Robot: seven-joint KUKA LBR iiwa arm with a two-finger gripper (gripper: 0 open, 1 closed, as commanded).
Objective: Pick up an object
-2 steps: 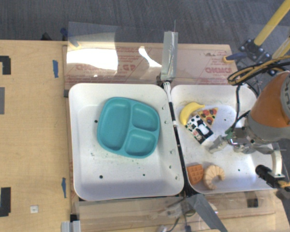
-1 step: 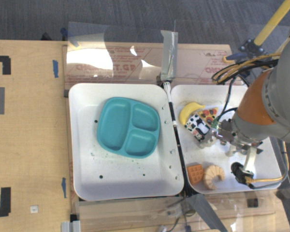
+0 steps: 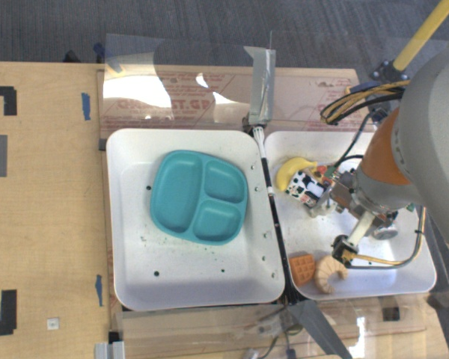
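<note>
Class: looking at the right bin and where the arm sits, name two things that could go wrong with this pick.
The hand is low among crowded items: the black-and-white toy touches the yellow piece, so closing might catch both or neither. The loose cable hangs near the croissant and waffle and could drag them.

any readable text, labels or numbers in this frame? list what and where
Red print on the clear sheet behind the bins: too blurred and washed out by glare to read.
Black-and-white patterned toy in the right bin: markings only, no legible text.
Nothing else bears text.
</note>
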